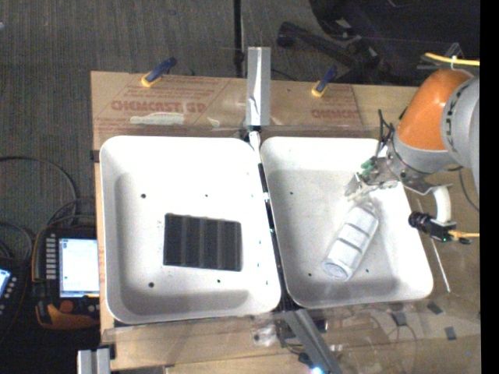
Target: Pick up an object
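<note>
The white bottle [352, 240] lies tilted on the floor of the right bin [308, 287], not yet lifted. The gripper [369, 176] hovers at its upper end; finger state unclear.

High slanted overhead view of both bins [117, 209]

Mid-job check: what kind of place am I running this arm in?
Probably a robotics lab test bench, not a production floor. Two white bins sit on a board held by clamps, a handheld control pendant lies on the carpet, and an office chair base stands behind.
</note>
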Controlling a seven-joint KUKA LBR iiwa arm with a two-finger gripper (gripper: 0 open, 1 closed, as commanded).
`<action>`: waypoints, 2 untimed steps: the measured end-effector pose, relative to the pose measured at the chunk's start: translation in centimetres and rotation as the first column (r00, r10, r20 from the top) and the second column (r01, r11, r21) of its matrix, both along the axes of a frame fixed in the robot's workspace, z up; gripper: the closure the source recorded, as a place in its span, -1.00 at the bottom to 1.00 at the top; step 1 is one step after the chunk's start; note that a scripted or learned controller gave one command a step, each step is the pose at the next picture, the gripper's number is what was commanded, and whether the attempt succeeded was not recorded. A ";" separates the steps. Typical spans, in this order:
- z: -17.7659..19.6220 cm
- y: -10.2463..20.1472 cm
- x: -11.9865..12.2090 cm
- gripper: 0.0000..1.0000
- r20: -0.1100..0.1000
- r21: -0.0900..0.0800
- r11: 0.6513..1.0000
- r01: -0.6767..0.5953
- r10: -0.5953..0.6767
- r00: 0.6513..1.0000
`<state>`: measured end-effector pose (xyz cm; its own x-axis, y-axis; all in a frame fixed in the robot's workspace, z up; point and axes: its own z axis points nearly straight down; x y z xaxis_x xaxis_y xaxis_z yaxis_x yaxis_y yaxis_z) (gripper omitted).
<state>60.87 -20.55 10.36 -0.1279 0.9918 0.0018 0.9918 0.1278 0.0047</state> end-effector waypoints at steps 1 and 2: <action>0.0 0.0 0.0 -1.00 0.000 0.000 1.000 0.000 0.000 1.000; 2.2 -0.9 -6.9 -1.00 -0.006 -0.003 0.999 0.034 -0.034 0.999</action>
<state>53.94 -21.42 12.52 -0.0938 0.9956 -0.0009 0.9956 0.0938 -0.0012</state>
